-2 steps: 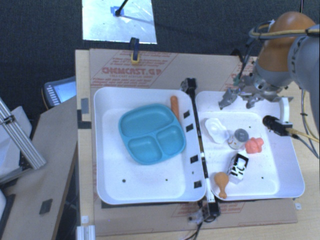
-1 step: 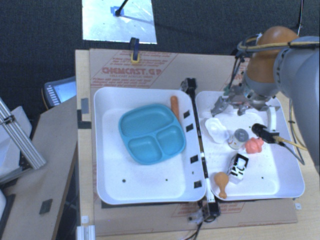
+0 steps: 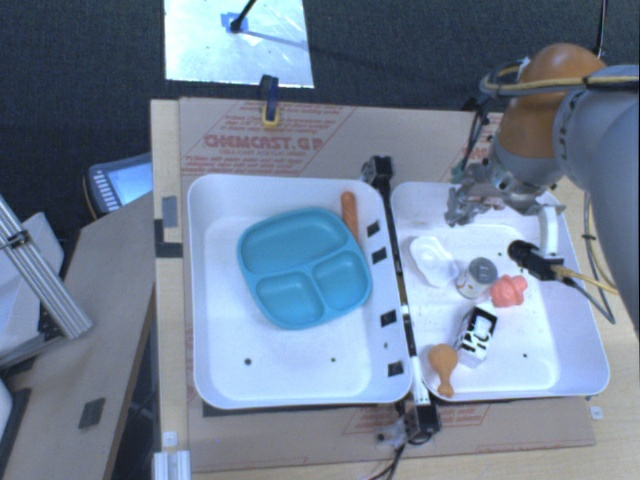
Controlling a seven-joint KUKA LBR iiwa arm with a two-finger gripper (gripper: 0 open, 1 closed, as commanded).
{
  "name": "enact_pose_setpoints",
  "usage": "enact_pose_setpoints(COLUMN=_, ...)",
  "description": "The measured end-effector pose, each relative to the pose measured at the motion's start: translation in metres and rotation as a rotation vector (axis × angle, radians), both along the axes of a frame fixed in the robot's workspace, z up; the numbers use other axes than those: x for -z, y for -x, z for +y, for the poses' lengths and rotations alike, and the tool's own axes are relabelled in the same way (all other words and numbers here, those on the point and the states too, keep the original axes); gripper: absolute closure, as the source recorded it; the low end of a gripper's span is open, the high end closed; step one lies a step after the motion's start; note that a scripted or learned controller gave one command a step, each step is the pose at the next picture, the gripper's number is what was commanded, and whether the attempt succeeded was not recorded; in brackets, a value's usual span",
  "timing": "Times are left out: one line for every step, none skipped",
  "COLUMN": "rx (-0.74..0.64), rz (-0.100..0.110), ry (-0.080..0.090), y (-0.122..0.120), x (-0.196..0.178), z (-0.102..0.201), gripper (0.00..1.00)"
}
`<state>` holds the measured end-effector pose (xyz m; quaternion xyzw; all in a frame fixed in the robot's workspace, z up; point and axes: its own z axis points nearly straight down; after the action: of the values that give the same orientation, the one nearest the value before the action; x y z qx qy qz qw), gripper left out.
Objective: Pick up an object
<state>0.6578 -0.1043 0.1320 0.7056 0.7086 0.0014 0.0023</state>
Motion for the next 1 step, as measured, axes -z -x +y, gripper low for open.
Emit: enact_pose_setpoints(rx=0.000, rz=-0.002, ry=0.000, y=-0.0027, x=-0.0652, z=-0.0001, gripper=1.00)
